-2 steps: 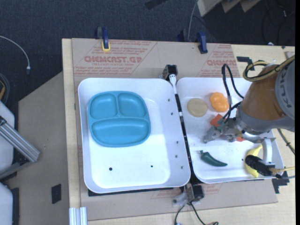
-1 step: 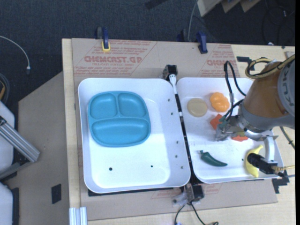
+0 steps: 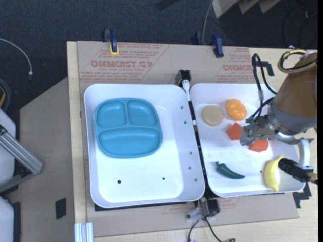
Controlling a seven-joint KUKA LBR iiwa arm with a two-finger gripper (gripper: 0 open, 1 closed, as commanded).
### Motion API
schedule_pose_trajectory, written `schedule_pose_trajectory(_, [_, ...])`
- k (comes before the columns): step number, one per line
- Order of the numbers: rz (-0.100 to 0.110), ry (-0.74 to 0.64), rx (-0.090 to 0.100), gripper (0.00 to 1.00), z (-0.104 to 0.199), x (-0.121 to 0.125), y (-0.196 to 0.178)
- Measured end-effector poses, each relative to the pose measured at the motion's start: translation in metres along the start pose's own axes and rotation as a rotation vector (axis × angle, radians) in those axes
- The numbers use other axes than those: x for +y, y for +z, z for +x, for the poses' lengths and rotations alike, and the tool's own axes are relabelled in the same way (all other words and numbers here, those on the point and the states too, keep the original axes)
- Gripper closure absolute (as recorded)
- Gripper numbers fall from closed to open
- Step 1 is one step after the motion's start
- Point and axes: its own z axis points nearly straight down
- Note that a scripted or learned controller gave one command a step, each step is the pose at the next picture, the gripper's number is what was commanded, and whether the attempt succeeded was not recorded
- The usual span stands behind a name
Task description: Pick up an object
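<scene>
The right bin [image 3: 222, 188] holds a tan round disc [image 3: 212, 115], an orange fruit [image 3: 235, 109], a red-orange block [image 3: 234, 131], a red piece [image 3: 259, 145], a dark green pepper [image 3: 229, 172] and a yellow banana [image 3: 271, 174]. My gripper [image 3: 251, 135] is low in this bin, between the red-orange block and the red piece, touching or nearly touching both. The arm's orange band and grey wrist rise to its right and hide part of the bin.
The left bin [image 3: 146, 185] bears a blue divided plate [image 3: 129, 127] in its upper left. A black cable runs along the right bin's far edge [image 3: 260, 79]. Clamps hold the cardboard bench at the back [image 3: 113, 42].
</scene>
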Motion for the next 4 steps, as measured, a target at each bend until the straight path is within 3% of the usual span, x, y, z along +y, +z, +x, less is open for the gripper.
schedule_pose_trajectory(1, [-0.002,0.000,-0.001,1.00,-0.004,0.007,-0.063])
schedule_pose_trajectory(2, [0.000,-0.001,0.000,1.00,-0.004,0.008,-0.096])
schedule_pose_trajectory(4, [0.003,-0.006,0.003,1.00,0.110,0.034,-0.096])
